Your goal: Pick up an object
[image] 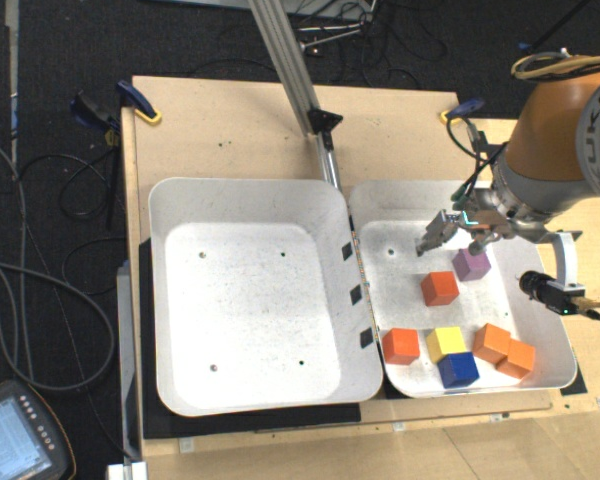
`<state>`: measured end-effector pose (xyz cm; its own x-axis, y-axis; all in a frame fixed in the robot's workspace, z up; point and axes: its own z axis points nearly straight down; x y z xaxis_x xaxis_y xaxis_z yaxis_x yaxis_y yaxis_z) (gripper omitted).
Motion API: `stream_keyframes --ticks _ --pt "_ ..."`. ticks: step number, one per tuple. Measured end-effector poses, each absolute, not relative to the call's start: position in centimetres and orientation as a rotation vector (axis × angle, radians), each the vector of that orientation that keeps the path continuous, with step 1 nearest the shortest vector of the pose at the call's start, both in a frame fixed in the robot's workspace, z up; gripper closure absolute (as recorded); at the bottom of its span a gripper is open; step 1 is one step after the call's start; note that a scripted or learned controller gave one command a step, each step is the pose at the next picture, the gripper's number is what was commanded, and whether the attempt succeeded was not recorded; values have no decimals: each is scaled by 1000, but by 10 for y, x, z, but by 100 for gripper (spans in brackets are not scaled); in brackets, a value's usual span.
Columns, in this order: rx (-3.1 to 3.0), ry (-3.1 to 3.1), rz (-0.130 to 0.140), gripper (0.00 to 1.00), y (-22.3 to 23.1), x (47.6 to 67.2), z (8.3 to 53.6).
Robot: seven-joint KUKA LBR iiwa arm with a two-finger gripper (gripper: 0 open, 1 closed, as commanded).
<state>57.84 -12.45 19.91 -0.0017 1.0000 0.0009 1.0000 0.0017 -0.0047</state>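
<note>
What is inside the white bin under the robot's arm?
The right bin holds colored blocks: purple, four orange, a yellow and a blue. Anything beneath the arm is covered.

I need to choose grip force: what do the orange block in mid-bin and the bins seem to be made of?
Orange block: probably painted wood or solid plastic, with sharp edges and a flat matte colour. Right bin and left bin: likely moulded plastic, smooth white with rounded corners and speckled floors.
</note>
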Motion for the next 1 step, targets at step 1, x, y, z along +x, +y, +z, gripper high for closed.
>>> stream_keyframes --ticks 1 --pt "-2221 -2222 0 0 -125 579 202"
